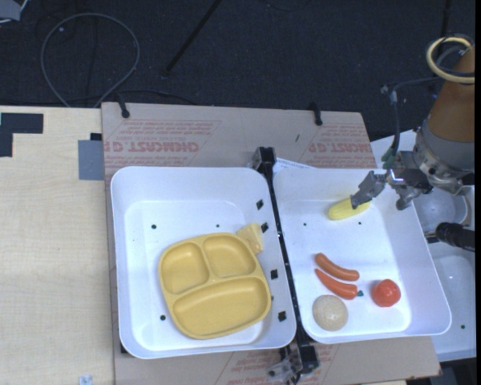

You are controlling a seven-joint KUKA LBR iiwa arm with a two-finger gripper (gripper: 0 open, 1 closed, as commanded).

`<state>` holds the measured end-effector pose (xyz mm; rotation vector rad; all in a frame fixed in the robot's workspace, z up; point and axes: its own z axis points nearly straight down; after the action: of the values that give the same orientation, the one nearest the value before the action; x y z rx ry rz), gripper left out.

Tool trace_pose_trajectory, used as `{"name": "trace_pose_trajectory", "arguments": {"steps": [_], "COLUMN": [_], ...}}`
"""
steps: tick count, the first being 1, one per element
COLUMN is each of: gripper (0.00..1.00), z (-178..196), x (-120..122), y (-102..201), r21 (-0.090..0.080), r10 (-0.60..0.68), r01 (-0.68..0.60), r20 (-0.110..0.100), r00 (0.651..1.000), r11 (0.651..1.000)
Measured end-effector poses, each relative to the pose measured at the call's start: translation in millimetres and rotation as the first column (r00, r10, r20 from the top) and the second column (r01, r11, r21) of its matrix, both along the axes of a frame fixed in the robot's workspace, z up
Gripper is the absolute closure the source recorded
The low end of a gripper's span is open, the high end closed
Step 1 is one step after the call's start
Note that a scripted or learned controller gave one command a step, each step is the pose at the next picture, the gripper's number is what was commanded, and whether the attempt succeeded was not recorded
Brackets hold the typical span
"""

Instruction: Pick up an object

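We see the pincer (367,189) touching the small yellow plastic banana (349,208); we cannot tell its state. We judge it light, stiff, slippery: grip mid-body.

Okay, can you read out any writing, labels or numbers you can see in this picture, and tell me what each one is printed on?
"CHEMCO21", or close to it: red print, upside down and mirrored, on the cardboard sheet behind the left bin; the last characters are blurred, so this reading is unsure.
More red print on the same cardboard, beside the first and along its front edge: too blurred to read.
No readable text on the yellow tray, the toy food or the arm.
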<state>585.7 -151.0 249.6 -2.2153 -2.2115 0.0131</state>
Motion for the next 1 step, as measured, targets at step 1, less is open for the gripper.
{"name": "trace_pose_trajectory", "arguments": {"steps": [1], "gripper": [0.00], "z": [7.1], "x": [2.1], "y": [0.0], "r21": [-0.001], "r10": [0.002], "r01": [-0.002], "r20": [0.011], "r00": [1.000], "r11": [1.000]}}
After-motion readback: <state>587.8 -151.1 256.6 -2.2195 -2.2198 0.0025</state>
